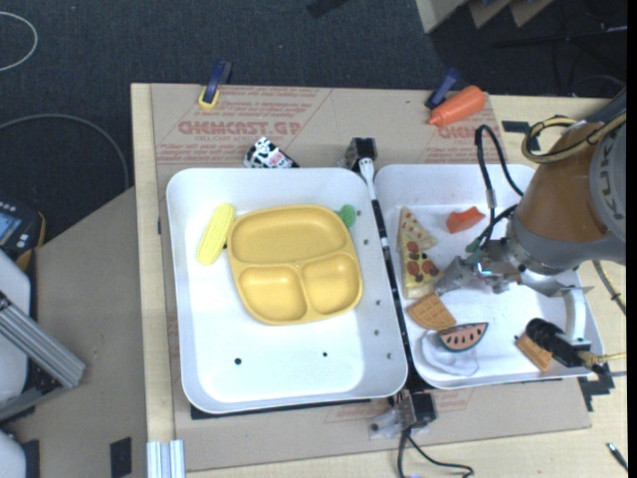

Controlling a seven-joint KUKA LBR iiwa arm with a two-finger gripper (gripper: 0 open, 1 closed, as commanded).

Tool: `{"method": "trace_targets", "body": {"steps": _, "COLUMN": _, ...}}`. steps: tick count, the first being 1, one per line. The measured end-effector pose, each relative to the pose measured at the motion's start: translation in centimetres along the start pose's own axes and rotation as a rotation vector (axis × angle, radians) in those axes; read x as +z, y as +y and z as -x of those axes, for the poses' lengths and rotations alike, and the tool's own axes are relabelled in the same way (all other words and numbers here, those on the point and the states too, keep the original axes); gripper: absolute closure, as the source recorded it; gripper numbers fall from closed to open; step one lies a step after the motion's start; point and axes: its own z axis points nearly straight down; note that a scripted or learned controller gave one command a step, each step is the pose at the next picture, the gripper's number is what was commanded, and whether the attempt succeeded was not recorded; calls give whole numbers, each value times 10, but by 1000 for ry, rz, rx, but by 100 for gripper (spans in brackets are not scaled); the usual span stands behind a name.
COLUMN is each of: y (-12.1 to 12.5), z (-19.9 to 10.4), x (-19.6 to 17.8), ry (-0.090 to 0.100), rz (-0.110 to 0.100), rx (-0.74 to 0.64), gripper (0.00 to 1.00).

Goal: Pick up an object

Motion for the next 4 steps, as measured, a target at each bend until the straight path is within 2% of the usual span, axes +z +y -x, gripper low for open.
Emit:
{"method": "trace_targets", "body": {"steps": 1, "y": 1, "z": 0, "x": 12, "ry": -2, "rz": 6, "rx": -1, "gripper": 0}}
{"method": "trace_targets", "body": {"steps": 2, "y": 0, "z": 0, "x": 2, "ry": -2, "rz": 7, "rx": 0, "gripper": 100}}
{"method": "trace_targets", "body": {"steps": 3, "y": 1, "z": -5, "x": -60, "ry": -4, "rz": 15, "rx": -3, "gripper": 100}}
{"method": "trace_targets", "body": {"steps": 4, "y": -5, "z": -3, "x": -106, "ry": -5, "rz": 14, "rx": -2, "gripper": 100}}
